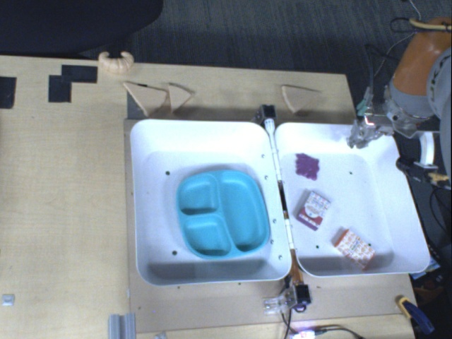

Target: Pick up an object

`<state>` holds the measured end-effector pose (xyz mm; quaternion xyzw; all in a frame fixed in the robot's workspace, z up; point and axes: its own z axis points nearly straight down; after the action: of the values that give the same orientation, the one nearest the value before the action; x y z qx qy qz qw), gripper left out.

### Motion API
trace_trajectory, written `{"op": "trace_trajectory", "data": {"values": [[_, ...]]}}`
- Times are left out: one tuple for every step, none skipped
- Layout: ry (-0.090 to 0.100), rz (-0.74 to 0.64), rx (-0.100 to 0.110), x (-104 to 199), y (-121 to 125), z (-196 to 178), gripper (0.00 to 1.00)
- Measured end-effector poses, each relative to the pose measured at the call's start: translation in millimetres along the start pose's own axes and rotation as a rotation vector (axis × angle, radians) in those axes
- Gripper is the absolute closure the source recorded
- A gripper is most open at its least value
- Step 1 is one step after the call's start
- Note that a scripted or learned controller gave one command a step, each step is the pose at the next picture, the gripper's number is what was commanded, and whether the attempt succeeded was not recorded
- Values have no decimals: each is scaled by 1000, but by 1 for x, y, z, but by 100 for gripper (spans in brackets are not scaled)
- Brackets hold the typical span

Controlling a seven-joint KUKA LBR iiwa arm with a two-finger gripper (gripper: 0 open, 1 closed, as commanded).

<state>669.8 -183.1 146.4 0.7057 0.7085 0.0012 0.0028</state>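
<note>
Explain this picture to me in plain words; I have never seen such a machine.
One camera looks down at a slant on a wooden bench. The grey robot arm with an orange band reaches in from the right; its small grasping tool hovers at the right white bin's far corner, with nothing seen in it. That bin holds a purple crumpled piece, a small red-and-white box and a red-and-white packet. The left white bin holds a blue three-part plastic tray.

Bins [155, 161] seen as smooth white plastic; blue tray [222, 212] glossy plastic; bench [63, 210] matt pale wood.
</note>
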Motion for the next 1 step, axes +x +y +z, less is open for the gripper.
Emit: {"op": "trace_trajectory", "data": {"values": [[1, -1, 0, 1, 0, 0, 0]]}}
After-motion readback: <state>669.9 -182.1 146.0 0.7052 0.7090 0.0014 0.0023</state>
